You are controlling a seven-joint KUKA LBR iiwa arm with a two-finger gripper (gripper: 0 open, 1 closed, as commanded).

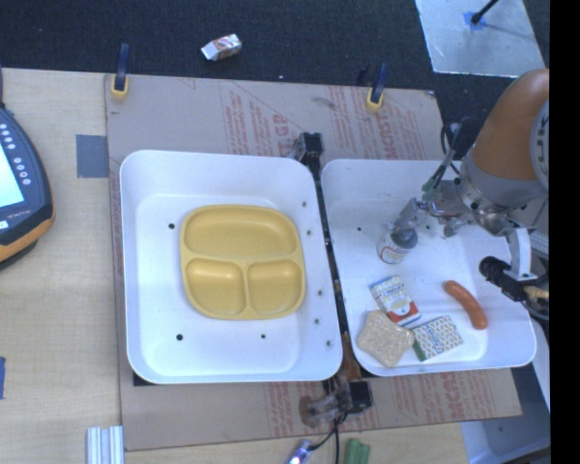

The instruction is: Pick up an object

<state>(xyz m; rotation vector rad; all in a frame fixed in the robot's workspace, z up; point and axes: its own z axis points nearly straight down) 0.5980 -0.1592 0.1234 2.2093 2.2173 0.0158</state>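
Camera view: the gripper (pixel 403 232) is seen low in the right bin (pixel 367 187), over a small cup-like object (pixel 393 251); its opening cannot be told. The object is judged light, rigid and slippery, best taken across its sides. Also held there: sausage (pixel 465 304), cracker (pixel 384 338), two packets (pixel 394 298). The left bin (pixel 145 259) holds a yellow divided plate (pixel 242 260).

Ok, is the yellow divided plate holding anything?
Empty. The yellow plate in the left bin shows three bare compartments.
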